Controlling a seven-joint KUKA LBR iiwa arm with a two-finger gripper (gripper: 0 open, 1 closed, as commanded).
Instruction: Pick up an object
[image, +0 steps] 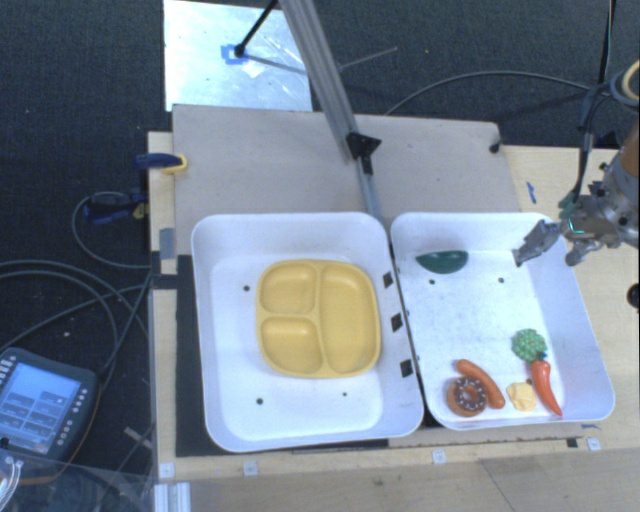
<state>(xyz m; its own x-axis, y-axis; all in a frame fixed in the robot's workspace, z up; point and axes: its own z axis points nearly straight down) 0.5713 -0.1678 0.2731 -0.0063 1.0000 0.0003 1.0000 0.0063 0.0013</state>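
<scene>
We see two shallow white plastic bins lying side by side on the bench. The left white bin (215, 330) carries a yellow plastic plate with three compartments (319, 317), which sits a little right of the bin's middle. The right white bin (470, 330) carries the small things: a dark green bowl-shaped piece (442, 262) lies near its far left corner, and the rest are gathered along its near edge toward the near right corner. There we find a brown ring doughnut with pink specks (466, 397), a reddish-brown toy sausage (481, 383) lying aslant and touching the doughnut's far side, a small pale yellow lump (521, 396) just right of the sausage, an orange toy carrot (546, 386) lying along the bin's right wall, and a green toy broccoli head (529, 345) touching the carrot's far end. The pincer (560, 243) hangs at the far right corner of the right bin, above its rim, well apart from the cluster at the near edge and some way right of the green bowl-shaped piece. Its two grey fingers (535, 244) stand spread apart with nothing between them. The grey arm (622, 205) enters from the right edge of the bench.
</scene>
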